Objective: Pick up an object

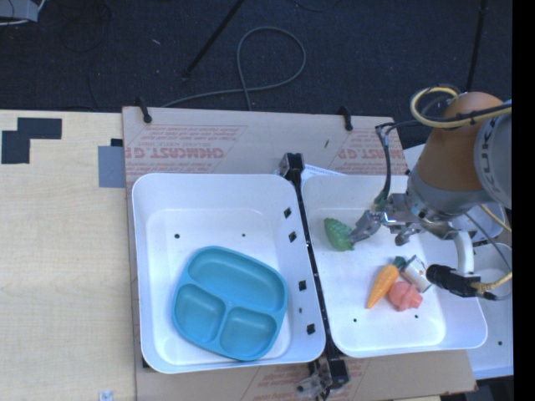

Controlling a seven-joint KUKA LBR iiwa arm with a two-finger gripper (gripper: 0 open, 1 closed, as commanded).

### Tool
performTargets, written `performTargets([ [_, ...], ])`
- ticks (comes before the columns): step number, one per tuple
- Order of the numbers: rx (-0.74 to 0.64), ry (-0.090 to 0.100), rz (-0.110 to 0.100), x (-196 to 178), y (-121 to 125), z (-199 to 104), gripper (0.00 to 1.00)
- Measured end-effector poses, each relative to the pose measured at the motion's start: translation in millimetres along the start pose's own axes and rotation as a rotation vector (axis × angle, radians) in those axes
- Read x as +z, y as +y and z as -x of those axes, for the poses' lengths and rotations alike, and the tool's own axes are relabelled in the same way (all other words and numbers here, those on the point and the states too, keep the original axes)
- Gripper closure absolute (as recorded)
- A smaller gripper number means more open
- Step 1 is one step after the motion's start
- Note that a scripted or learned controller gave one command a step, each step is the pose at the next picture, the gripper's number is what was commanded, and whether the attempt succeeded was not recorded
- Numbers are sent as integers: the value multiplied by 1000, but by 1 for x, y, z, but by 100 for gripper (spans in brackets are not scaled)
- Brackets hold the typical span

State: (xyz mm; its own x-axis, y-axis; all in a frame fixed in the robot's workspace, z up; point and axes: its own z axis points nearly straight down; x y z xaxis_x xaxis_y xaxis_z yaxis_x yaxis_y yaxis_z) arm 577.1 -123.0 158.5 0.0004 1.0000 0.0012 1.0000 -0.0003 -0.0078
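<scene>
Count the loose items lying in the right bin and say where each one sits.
3. A green toy lies near the divider, right at the tool. An orange carrot lies mid-bin, and a pink piece sits beside it. The arm may hide more.

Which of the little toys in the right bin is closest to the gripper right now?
The green toy: the gripper is right beside it, while the orange carrot and pink toy lie farther off.
</scene>
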Motion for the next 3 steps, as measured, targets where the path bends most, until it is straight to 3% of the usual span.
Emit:
performTargets([
  [1,0,1,-1,51,-11,1,0],
  [2,0,0,2,73,-11,0,0],
  [3,5,0,3,61,-11,1,100],
])
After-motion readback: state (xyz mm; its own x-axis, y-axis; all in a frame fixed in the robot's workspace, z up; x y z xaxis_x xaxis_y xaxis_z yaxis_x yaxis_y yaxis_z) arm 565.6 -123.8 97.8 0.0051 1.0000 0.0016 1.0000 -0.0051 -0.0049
